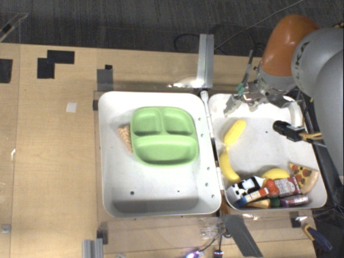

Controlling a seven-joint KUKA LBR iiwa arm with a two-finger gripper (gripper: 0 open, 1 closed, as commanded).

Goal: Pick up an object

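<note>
Camera view: jaws over far left corner of right bin; finger state cannot be told. Corn cob just below jaws, long axis tilted, upper end toward jaws. Banana beyond it, farther from jaws.

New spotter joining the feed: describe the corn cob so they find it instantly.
Look in the right bin, in its upper left part, below the gripper. The corn cob lies there alone, tilted. Unlike the smooth banana below it, it is short, stubby and bumpy.
</note>
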